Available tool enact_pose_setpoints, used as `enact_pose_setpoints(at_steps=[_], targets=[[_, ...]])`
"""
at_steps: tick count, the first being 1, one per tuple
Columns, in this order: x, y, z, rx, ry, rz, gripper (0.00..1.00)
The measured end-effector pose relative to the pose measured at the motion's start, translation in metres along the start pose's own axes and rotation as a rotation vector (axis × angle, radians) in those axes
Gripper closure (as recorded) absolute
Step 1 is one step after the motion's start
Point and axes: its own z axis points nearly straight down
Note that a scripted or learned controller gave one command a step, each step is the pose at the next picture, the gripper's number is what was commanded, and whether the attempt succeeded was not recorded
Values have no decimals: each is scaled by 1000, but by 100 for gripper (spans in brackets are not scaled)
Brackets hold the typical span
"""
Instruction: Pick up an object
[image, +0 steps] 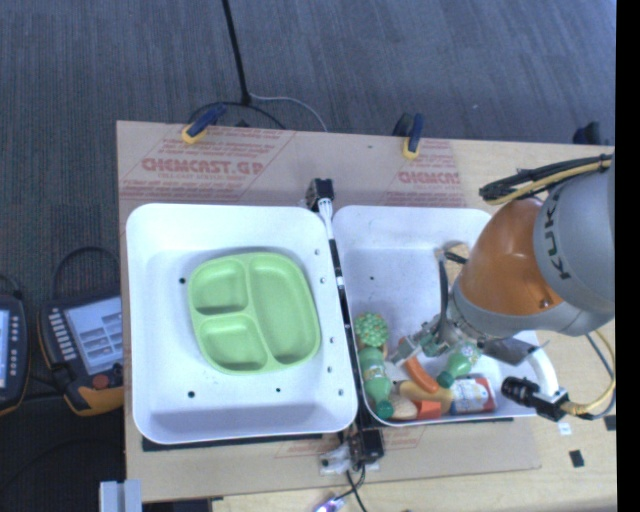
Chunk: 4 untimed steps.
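Note:
The right bin holds a heap of small things along its near edge. Among them are a bumpy green ball, a green bottle, an orange carrot-like piece, a red piece and a red and white packet. My gripper is low over this heap, just above the carrot-like piece and a small green thing. The orange wrist hides most of the gripper from above. Nothing can be seen held in it.
The left bin holds a light green divided plate. The far half of the right bin is bare white floor. The bins' shared wall runs just left of the heap. Clamps sit on the bench's far edge.

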Motion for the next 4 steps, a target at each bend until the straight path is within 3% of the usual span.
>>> enact_pose_setpoints(at_steps=[1, 2, 3, 4], targets=[[-5, -6, 9, -4, 2, -410, 100], [-4, -8, 11, 1, 7, -411, 0], [-7, 15, 12, 9, 10, 93, 0], [-9, 17, 0, 3, 2, 94, 100]])
